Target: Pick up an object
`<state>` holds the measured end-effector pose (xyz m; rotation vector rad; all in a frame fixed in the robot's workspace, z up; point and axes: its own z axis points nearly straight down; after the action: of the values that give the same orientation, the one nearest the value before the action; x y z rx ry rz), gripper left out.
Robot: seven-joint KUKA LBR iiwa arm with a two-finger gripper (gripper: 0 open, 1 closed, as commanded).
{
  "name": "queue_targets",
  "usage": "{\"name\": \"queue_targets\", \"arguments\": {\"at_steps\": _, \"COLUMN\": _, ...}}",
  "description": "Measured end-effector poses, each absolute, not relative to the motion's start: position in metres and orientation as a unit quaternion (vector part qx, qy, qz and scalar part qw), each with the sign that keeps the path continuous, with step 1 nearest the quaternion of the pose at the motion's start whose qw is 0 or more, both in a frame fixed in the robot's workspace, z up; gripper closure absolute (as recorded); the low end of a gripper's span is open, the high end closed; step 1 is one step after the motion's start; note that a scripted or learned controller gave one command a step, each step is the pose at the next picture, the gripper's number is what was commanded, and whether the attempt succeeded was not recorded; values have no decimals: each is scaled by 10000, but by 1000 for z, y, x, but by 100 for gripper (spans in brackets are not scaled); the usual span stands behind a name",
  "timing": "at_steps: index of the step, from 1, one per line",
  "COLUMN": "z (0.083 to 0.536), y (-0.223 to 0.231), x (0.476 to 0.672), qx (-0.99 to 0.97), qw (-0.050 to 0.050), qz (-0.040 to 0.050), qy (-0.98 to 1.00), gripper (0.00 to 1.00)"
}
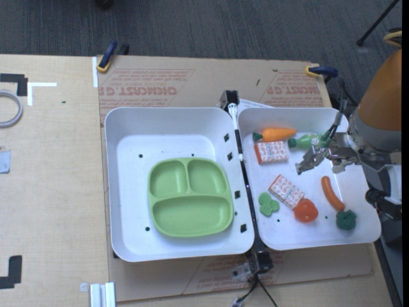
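Orange toy sausage [332, 193] just below gripper [311, 163]; finger state unclear; crowded right white bin [307, 238] risks glancing miss.

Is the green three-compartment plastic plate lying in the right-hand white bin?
No, the green three-compartment plastic plate lies in the left white bin.

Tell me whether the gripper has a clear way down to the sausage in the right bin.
Probably yes. The gripper hangs over the right bin, and the sausage lies just beside it on bare floor, apart from the tomato and the broccoli.
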<state>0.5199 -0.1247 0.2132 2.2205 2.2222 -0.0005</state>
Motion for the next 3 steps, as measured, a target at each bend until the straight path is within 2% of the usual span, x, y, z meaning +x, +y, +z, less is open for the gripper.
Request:
{"name": "queue_targets", "arguments": {"at_steps": 1, "z": 144, "y": -172, "x": 503, "qx": 6701, "qw": 1, "qz": 0, "qy": 7422, "gripper": 0}}
{"name": "queue_targets", "arguments": {"at_steps": 2, "z": 95, "y": -182, "x": 515, "qx": 5981, "qw": 2, "qz": 11, "qy": 8015, "gripper": 0}}
{"name": "queue_targets", "arguments": {"at_steps": 3, "z": 105, "y": -181, "x": 517, "qx": 5986, "qw": 13, "qz": 26, "qy": 8010, "gripper": 100}}
